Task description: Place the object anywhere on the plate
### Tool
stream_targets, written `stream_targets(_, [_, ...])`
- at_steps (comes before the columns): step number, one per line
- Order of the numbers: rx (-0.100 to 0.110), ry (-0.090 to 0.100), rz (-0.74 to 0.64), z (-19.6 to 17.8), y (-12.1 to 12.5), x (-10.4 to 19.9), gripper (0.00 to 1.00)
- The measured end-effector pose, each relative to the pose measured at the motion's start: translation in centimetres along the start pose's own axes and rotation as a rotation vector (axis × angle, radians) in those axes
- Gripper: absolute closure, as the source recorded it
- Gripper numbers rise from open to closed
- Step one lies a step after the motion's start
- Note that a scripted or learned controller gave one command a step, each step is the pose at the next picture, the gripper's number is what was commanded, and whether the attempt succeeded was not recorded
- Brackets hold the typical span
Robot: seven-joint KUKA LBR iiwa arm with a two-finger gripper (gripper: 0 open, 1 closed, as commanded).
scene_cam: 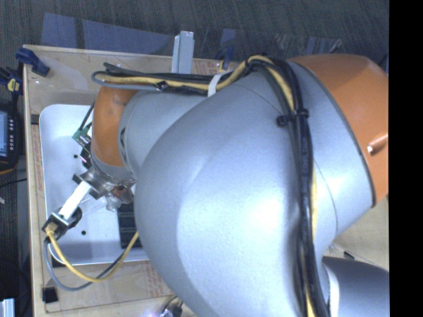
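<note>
My grey arm (251, 197) covers most of the camera view, reaching from the right over the left white bin (56, 127). Its orange wrist band (109, 134) hangs above the middle of that bin. Below the band, the gripper (123, 222) points down toward the bin floor as a dark shape half hidden by the arm. Whatever lies under it is concealed.
A yellow cable (92, 274) loops from a white connector (68, 211) across the bin's front left corner and over its rim. The wooden bench edge (30, 177) runs along the left, with dark devices (10, 134) beyond it. A grey post (184, 51) stands at the back.
</note>
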State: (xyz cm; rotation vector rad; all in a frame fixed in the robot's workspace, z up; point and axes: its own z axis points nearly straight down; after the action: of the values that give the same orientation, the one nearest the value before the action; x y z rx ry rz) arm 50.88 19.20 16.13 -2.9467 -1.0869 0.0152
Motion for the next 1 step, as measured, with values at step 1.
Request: stream_targets(1, [-0.002,0.009,-0.020,6.37,3.02,-6.28,1.00])
